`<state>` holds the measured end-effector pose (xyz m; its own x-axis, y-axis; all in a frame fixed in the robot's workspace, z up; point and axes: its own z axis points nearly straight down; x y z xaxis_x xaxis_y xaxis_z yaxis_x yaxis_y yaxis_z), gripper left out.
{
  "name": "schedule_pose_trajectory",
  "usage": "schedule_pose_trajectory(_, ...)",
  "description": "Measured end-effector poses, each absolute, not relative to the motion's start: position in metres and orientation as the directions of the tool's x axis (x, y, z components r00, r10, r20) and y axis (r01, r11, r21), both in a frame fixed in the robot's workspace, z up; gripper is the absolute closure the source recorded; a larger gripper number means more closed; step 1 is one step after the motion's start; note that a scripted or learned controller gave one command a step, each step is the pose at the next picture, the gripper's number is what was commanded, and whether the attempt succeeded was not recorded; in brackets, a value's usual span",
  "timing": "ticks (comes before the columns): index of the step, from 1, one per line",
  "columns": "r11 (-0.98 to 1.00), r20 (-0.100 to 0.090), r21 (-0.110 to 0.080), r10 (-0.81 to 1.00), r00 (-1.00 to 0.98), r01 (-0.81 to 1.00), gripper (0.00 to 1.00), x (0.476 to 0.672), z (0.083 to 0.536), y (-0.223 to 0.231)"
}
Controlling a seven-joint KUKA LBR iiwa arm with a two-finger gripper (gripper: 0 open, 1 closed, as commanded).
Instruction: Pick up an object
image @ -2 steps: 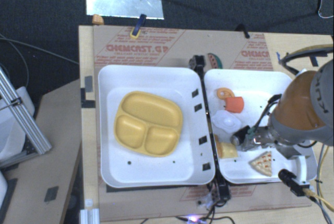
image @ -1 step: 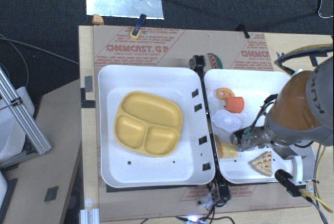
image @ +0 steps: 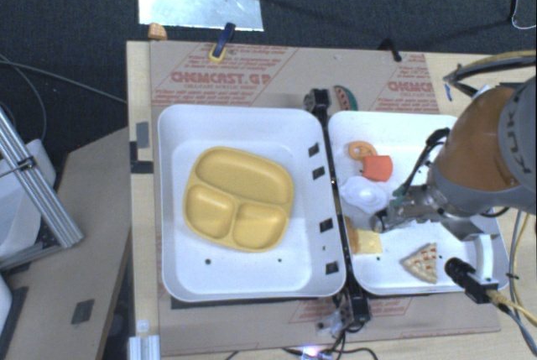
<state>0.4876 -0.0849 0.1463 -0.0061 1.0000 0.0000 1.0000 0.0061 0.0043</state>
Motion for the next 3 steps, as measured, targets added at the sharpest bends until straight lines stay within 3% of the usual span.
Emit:
schedule_pose_trajectory(1,0.001,0.000,0.000,1.000,-0.001,1.000,1.00,0.487,0.119,-0.115)
schedule_pose_trajectory(2,0.004,0.002,-0.001,1.000,-0.004,1.000,1.00,0.486,0.095,-0.090)
schedule_pose_trajectory(3,0.005,-0.001,0.003,1.000,-0.005,1.000,1.00,0.521,0.108,-0.089)
